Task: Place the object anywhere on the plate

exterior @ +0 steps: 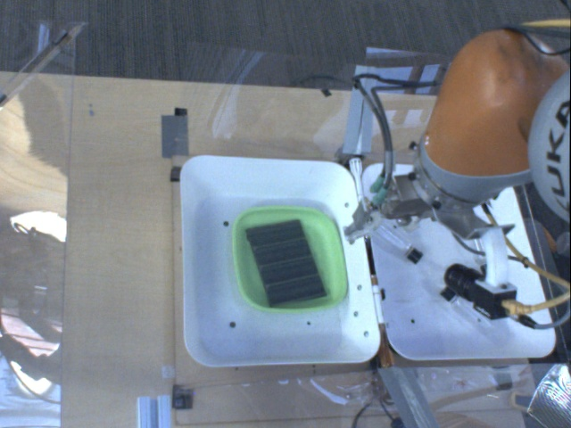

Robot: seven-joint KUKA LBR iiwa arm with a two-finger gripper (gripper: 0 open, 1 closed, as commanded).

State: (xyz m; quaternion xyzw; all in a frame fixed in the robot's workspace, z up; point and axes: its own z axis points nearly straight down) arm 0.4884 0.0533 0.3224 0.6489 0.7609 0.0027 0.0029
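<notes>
Black ridged object [285,263], on green plate [245,275]

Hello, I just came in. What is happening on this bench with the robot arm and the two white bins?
A grey KUKA arm with an orange band reaches in from the right, over the right shallow white bin. Its gripper sits near the divide between the two bins. In the left shallow white bin stands a light green square plate, and a dark grey ribbed rectangular block already lies on it. The gripper holds nothing visible.
</notes>
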